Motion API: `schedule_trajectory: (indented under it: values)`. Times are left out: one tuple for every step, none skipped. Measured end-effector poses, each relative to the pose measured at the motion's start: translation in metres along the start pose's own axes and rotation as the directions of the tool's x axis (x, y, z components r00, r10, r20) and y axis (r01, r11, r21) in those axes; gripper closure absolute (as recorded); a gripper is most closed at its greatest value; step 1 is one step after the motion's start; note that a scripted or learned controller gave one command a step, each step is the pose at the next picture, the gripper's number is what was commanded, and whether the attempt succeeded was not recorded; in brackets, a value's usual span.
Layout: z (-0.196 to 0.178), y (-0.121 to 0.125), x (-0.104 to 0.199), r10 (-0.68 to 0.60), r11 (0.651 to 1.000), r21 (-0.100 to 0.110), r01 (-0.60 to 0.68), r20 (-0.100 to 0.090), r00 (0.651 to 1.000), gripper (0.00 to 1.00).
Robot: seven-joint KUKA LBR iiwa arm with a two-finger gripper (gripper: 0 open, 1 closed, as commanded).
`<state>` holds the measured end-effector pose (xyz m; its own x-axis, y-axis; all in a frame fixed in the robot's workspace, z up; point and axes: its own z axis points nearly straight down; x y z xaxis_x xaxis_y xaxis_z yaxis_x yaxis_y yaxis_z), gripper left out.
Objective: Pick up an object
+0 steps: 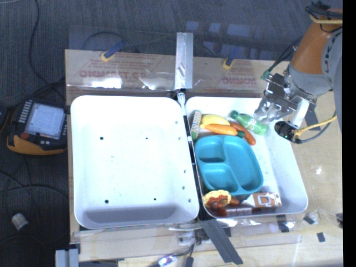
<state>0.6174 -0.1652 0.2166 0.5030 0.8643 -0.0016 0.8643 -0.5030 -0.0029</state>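
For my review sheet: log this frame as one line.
gripper: over right bin far corner, above green bottle | fingers: unclear | held: nothing seen | blue tray: mid-bin

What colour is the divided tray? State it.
Blue-turquoise tray, clearest in the camera view, in the right bin.

blue divided tray [229, 166] | flat, right bin | green bottle [248, 122], banana [214, 119], carrot [221, 129] behind it
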Motion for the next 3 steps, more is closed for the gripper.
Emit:
schedule_trajectory:
  values:
    - [0.0, 0.0, 0.0, 0.0, 1.0, 0.0, 0.0, 0.0, 1.0, 0.0]
    - [0.125, 0.015, -0.004, -0.144, 0.989, -0.007, 0.144, -0.001, 0.99, 0.0]
    - [0.116, 0.014, -0.003, -0.145, 0.989, -0.006, 0.145, -0.001, 0.989, 1.0]
